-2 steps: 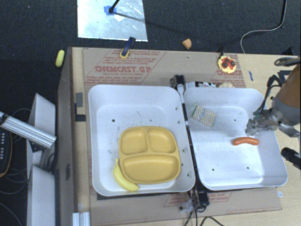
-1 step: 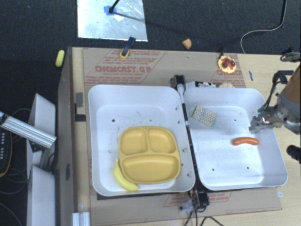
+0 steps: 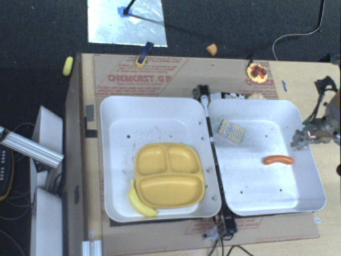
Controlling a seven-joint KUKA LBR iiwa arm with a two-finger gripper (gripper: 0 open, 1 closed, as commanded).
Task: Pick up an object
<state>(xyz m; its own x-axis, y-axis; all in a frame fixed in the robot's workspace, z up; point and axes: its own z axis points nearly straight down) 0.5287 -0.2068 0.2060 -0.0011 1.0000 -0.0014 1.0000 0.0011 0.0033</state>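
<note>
- Over at the right rim of the right bin point(image 3: 311, 159), the claw point(image 3: 300, 141) hangs just above the wall; nothing sits between its tips, though how wide it stands I cannot tell from this slant
- Nearest candidate is the orange sausage point(image 3: 277, 160), lying flat on the bin floor just inward of the claw, apart from it and untouched
- Further inward from the sausage, towards the divider, a small patterned pad point(image 3: 231, 131) lies tilted on the same floor
- Across the divider in the left bin point(image 3: 114, 143), a yellow divided plate point(image 3: 169, 175) rests with a banana point(image 3: 138, 200) tucked against its near-left edge; both well apart from the claw
- Step in hand, by my reading: the approach, no grasp begun
- Next move calls for sliding inward over the sausage, turning the claw across its narrow width, then descending straight; it is round and may roll off a glancing touch
</note>
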